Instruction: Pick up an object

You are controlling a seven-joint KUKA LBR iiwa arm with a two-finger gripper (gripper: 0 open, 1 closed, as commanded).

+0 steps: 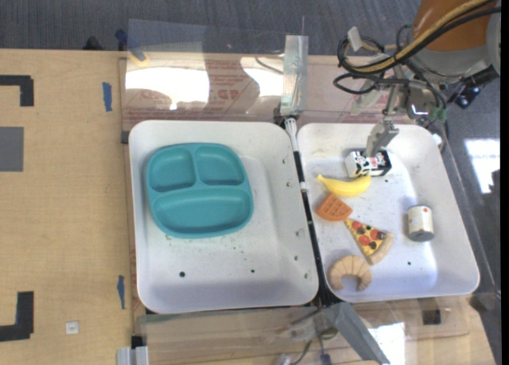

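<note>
The two-finger gripper point(380, 147) hangs over the far part of the right shallow white bin point(453, 260), its tip just above the small black-and-white cow figure point(367, 165). Just nearer than the gripper lies the yellow toy banana point(347, 184), then the orange wedge point(334, 209), the toy pizza slice point(368, 238) and the tan toy croissant point(351, 271). The small grey can point(420, 222) lies nearer and to its right. Far to its left, the teal divided plastic plate point(199, 189) sits in the left white bin point(231, 288).

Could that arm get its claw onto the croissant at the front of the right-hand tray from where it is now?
Probably yes. The croissant lies in the open near the right bin's front edge, nothing on top of it. The pizza slice sits close behind. The gripper hovers far back, over the black-and-white toy.
</note>
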